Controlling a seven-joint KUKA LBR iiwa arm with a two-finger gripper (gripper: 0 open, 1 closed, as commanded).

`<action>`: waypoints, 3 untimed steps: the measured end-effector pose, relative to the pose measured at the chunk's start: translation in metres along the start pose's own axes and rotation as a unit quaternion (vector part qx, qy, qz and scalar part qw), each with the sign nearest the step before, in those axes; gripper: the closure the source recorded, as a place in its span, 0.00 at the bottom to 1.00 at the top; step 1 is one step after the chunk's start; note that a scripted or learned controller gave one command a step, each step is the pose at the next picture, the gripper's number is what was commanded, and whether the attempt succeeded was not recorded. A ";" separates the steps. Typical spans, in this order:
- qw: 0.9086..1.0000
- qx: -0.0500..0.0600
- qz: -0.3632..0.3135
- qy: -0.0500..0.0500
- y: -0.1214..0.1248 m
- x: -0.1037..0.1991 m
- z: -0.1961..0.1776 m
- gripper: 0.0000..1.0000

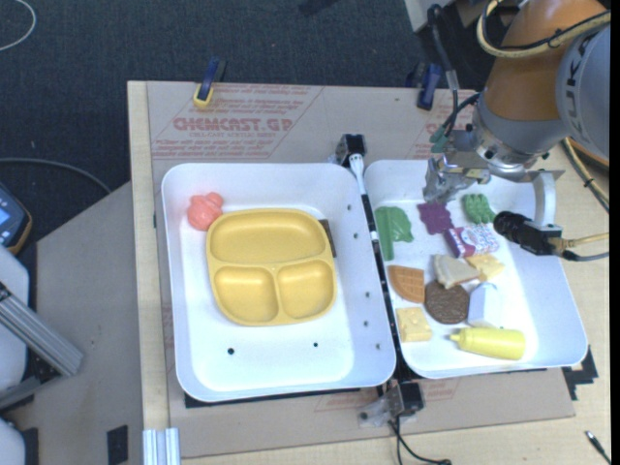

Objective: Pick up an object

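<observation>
While poised over purple plastic toy piece (436,218) in right white bin (572,308), metal two-finger gripper (441,184) positioned for pick; grip state cannot be told.

A brown surface (242,124) with red lettering carries two white bins side by side. The left bin (184,289) holds a yellow divided plate (271,264). A yellow clamp (204,90) and a blue clamp (426,83) grip the surface's far edge, above dark carpet (145,17).
</observation>
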State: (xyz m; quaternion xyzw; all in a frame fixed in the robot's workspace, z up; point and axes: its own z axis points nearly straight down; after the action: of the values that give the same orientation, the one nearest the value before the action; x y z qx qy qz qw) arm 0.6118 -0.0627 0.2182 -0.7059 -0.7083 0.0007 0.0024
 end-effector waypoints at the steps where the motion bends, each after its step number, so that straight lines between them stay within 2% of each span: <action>1: 1.000 0.000 0.000 0.000 -0.040 0.039 -0.011 1.00; 2: 1.000 0.001 0.001 0.000 -0.085 0.061 0.000 1.00; 3: 1.000 0.001 0.000 0.000 -0.131 0.103 -0.009 1.00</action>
State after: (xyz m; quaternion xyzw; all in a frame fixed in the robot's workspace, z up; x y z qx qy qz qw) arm 0.4806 0.0395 0.2281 -0.7055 -0.7087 0.0008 0.0031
